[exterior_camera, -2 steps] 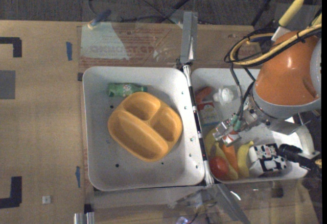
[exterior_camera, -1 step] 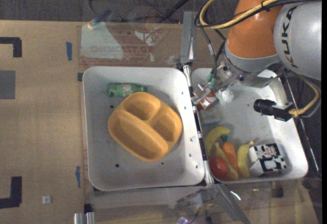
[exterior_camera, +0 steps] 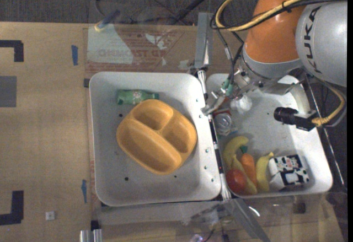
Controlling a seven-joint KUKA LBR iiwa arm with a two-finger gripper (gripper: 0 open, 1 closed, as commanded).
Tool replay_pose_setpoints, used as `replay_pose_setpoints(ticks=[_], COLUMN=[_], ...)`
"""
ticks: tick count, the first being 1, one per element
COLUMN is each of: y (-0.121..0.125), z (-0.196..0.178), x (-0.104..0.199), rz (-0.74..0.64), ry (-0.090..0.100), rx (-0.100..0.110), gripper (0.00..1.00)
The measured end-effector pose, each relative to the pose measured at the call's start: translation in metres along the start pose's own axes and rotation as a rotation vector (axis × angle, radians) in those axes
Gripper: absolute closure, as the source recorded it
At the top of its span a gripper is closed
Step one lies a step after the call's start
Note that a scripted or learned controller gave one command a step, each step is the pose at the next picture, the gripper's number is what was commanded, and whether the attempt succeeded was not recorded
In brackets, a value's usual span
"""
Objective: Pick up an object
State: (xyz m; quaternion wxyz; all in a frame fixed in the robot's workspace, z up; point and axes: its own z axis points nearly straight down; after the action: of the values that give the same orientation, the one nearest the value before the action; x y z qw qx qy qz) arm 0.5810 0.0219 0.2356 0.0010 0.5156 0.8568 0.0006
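Note:
My gripper (exterior_camera: 219,103) hangs over the upper left corner of the right bin (exterior_camera: 317,150), close to the wall between the two bins. Just below it stands a silver can (exterior_camera: 223,123), seen from above. A small white object (exterior_camera: 241,104) lies right beside the gripper. Lower in the same bin are two yellow bananas (exterior_camera: 234,148), an orange carrot (exterior_camera: 249,166), a red tomato (exterior_camera: 235,180) and a small black-and-white carton (exterior_camera: 288,172). I see nothing between the fingers.
The left bin (exterior_camera: 105,180) holds a yellow divided plate (exterior_camera: 156,135) and a green packet (exterior_camera: 136,96) near its far wall. The grey arm with its orange band (exterior_camera: 276,20) covers the right bin's upper part.

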Motion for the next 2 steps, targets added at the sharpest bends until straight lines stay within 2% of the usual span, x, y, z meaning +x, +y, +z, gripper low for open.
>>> replay_pose_setpoints(ticks=[1, 2], y=[-0.100, -0.125], z=[0.051, 0.051], x=[-0.055, -0.019], rz=[-0.060, 0.047], ry=[0.000, 0.003], rx=[0.002, 0.003], gripper=[0.00, 0.00])
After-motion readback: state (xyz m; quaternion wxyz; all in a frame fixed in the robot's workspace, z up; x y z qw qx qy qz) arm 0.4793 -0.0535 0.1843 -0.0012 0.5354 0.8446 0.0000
